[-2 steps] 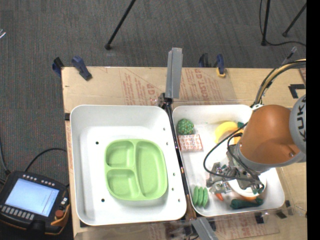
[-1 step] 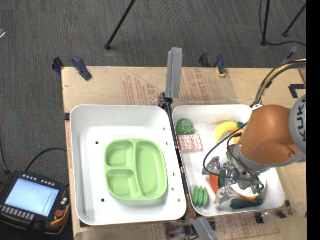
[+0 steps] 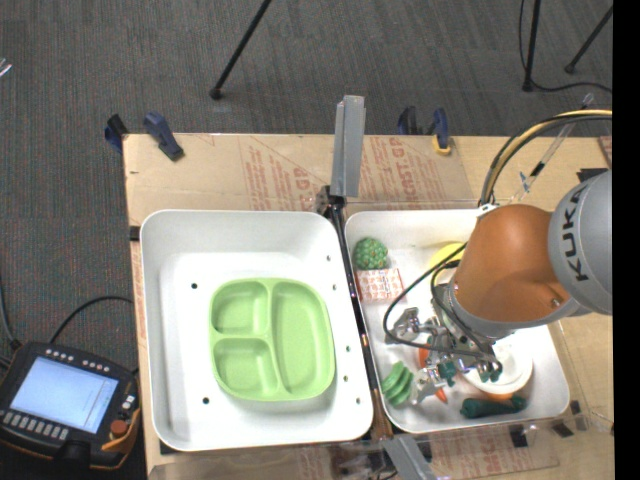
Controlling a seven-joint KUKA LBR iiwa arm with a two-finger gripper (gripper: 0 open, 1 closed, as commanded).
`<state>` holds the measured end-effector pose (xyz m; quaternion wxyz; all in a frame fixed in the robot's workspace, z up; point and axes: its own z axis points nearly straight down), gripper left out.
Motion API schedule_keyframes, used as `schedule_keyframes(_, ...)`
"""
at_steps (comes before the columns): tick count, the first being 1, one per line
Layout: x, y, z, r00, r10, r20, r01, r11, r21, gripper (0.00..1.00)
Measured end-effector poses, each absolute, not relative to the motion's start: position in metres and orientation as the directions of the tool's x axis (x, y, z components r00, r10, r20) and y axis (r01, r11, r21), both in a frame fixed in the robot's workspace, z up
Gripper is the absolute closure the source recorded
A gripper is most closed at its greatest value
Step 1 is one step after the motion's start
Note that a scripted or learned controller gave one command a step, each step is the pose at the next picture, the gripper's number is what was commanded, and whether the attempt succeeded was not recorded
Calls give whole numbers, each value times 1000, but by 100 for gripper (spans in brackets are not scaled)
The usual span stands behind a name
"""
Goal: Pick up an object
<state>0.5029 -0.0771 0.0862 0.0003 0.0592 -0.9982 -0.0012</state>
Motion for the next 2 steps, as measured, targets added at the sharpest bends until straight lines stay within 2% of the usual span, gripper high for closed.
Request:
schedule_keyframes(1, 483, -91, 86, -997, -74, 3, -74, 997, 2, 0)
schedule_keyframes(2, 488, -83, 86, -997, -79, 2, -79, 997, 2, 0)
